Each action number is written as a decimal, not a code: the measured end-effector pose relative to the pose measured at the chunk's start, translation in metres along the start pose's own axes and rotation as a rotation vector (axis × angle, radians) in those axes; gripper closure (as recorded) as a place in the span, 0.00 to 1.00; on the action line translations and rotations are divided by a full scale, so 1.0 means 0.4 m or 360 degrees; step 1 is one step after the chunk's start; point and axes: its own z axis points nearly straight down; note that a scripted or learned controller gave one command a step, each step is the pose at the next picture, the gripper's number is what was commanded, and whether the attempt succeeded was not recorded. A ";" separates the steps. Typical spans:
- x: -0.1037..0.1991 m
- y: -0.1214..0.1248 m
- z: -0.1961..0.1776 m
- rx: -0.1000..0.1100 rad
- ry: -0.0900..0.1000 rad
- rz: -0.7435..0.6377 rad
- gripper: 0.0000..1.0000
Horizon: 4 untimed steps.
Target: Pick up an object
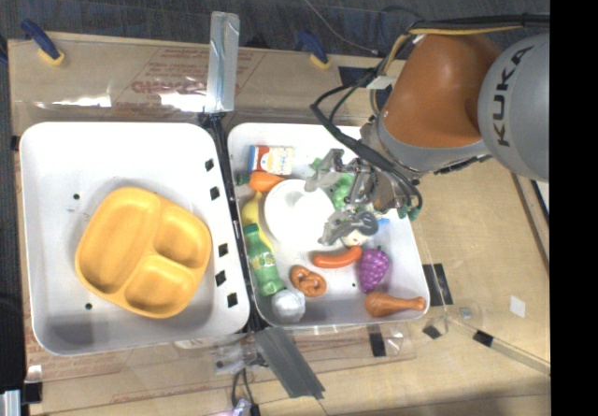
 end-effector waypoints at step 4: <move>-0.076 0.044 0.302 -0.0002 -0.0012 -0.0062 1.00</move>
